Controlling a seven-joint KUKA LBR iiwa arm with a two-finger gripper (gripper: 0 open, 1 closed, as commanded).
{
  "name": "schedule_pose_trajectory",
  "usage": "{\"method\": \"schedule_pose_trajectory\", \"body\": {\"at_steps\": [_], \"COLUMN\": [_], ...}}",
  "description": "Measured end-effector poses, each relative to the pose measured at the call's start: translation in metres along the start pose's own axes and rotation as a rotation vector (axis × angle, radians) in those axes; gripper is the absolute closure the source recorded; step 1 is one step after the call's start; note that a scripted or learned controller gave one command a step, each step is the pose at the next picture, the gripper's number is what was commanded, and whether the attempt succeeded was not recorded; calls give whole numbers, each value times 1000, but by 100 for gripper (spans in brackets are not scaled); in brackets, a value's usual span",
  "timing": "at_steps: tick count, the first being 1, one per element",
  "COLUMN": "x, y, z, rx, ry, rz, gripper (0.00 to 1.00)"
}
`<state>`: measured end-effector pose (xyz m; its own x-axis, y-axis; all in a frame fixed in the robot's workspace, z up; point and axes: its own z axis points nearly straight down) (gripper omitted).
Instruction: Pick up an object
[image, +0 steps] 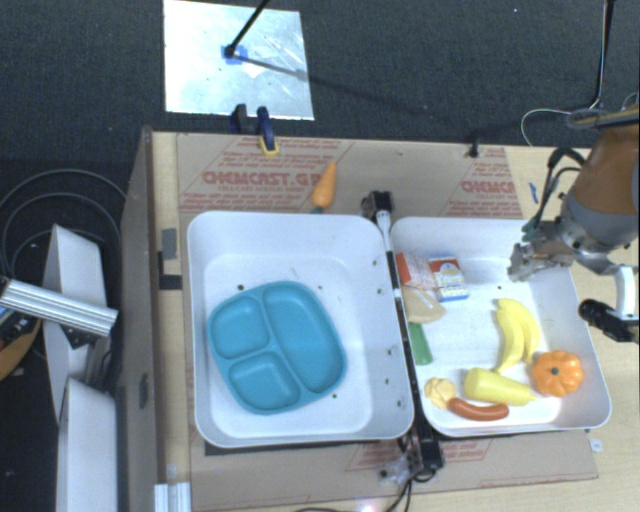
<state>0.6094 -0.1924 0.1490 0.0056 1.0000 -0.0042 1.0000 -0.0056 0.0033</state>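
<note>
The arm's gripper (527, 258) hung over the right bin (590, 330), and I honestly couldn't tell how its jaws sat. The toy banana (515, 333) lay mid-bin beside the little pumpkin (557, 372); it looked light, stiff and slick, so I'd pinch across its middle.

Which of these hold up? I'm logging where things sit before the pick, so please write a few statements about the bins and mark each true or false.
1. The blue plate lies in the left bin. True.
2. The banana lies in the left bin. False: it is in the right bin.
3. The little pumpkin sits near the right bin's right side. True.
4. The carrot lies inside a bin. False: it rests on the cardboard behind the left bin.
5. The hand holds the sausage. False: the sausage lies near the right bin's front edge.
</note>
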Motion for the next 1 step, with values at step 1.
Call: {"method": "schedule_pose_trajectory", "body": {"at_steps": [1], "x": [6], "y": [2], "z": [3], "rx": [1], "ry": [3], "rz": [-8], "gripper": [0]}}
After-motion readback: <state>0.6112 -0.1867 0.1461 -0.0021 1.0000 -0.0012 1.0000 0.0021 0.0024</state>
